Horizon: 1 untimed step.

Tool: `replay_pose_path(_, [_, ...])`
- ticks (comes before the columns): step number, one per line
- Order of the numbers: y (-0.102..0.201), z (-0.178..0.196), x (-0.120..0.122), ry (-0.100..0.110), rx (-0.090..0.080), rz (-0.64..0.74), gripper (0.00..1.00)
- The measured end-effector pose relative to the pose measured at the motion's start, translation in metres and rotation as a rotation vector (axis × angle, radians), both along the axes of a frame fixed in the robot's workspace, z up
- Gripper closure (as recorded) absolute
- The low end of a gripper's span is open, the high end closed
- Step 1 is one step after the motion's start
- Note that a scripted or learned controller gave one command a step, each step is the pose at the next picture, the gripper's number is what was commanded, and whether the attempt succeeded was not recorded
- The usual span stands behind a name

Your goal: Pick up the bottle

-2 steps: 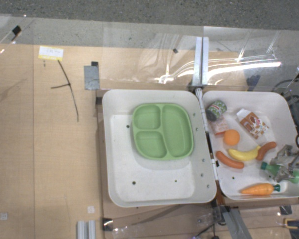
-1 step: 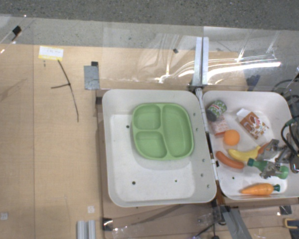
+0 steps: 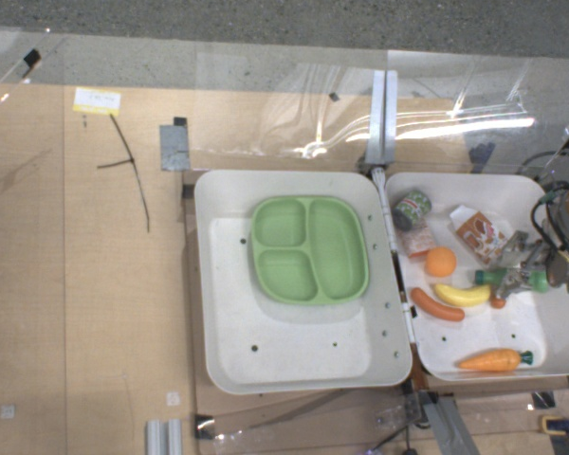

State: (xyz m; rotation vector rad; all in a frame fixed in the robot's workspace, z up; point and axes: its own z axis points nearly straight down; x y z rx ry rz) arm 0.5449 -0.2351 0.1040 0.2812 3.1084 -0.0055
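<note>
Bottle [image 3: 490,277] lies crosswise, green cap pointing left; pincer [image 3: 523,275] state unclear.

The small green plastic bottle [image 3: 490,276] lies on its side in the right-hand shallow white bin [image 3: 474,358], its long axis running roughly left to right across the view. It sits toward the bin's right part, just above the yellow banana [image 3: 463,296] and right of the orange ball [image 3: 441,262]. Its right end meets the metal fingers [image 3: 523,275]; whether they clasp it cannot be told.
</note>
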Motion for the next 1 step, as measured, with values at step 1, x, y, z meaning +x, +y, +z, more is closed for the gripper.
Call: replay_pose_path(1, [0.0003, -0.0037, -0.0028, 0.009, 0.003, -0.001, 0.0])
